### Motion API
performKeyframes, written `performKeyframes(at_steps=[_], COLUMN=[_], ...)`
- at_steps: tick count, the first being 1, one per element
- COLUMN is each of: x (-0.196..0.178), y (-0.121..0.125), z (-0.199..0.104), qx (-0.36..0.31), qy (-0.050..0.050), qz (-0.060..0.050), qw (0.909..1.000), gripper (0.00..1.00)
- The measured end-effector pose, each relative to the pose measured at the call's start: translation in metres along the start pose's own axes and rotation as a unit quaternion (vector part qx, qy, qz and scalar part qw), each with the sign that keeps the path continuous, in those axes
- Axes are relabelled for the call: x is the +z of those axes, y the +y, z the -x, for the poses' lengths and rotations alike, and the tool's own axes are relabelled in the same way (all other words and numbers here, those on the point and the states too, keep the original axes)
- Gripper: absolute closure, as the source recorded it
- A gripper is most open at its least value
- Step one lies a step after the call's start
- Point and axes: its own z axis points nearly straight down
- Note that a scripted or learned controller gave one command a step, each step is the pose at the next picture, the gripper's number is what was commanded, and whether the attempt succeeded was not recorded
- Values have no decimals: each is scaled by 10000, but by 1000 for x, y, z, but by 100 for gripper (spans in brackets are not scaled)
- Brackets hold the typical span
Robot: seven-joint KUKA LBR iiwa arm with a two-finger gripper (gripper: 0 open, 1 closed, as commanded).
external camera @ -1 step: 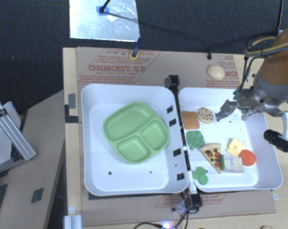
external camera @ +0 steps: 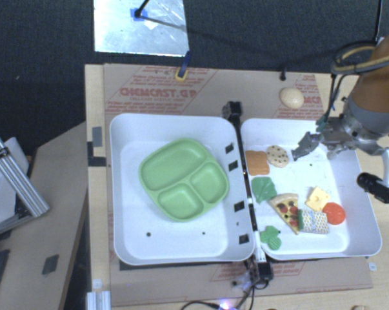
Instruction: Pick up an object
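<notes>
Two bins side by side on worktop (external camera: 97, 192). Left bin (external camera: 126, 237): tray (external camera: 184, 179) in the middle. Right bin (external camera: 359, 231): toast (external camera: 257, 163) and cookie (external camera: 278, 155) at back-left, pizza (external camera: 286, 210) near front centre, cheese (external camera: 319, 198) right of it. Hand (external camera: 305, 147) over back of right bin.

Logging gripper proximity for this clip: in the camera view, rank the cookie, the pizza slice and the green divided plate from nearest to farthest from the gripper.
From the gripper, over the right bin:
1. Cookie, just to its left in the right bin.
2. Pizza slice, lower in the same bin.
3. Green divided plate, in the left bin.
</notes>
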Motion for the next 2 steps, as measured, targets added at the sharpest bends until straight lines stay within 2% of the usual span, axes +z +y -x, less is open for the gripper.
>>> performKeyframes(at_steps=[1, 2], x=[41, 104], y=[1, 0], z=[0, -5], qx=[9, 11], qy=[3, 6], qz=[-12, -23], qw=[10000, 10000], gripper=[0, 0])
